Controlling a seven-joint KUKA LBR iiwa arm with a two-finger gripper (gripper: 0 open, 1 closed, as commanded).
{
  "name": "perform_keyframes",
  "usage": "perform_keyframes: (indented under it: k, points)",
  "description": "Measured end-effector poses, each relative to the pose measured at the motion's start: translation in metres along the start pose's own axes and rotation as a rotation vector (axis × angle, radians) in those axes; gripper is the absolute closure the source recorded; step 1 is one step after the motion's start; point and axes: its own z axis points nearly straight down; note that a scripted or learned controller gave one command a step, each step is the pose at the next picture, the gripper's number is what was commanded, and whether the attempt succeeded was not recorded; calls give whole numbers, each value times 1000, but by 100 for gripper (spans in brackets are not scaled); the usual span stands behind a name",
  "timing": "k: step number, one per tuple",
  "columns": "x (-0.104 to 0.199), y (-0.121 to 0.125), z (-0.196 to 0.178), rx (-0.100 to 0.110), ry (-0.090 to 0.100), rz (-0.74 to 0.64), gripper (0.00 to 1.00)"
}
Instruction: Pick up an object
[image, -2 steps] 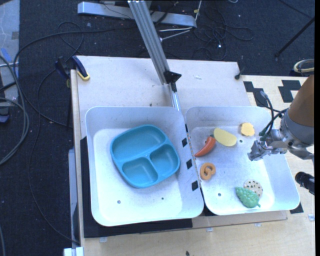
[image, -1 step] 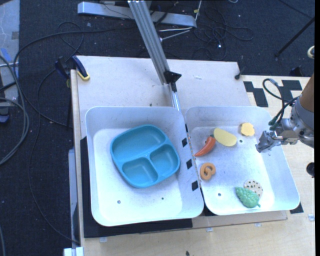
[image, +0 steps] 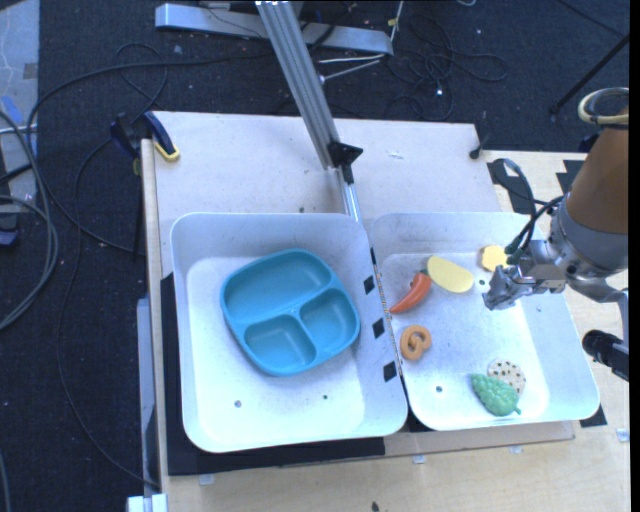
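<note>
The red pepper lies in the right bin, long way slanting, top end toward the yellow piece (they touch). The arm reaches in from the right, bent down. Its gripper hangs low over the bin; I cannot tell how open it is.

No text, label, brand, number or sign can be read anywhere in this view. The small black squares along the ridge between the two bins are plain marks with no legible characters.
</note>
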Motion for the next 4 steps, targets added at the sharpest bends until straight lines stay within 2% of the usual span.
perform_keyframes:
  k: [2,4]
  points:
    - [116,-11,-4,2,1,-2,100]
    - [219,-34,7,3,0,-1,100]
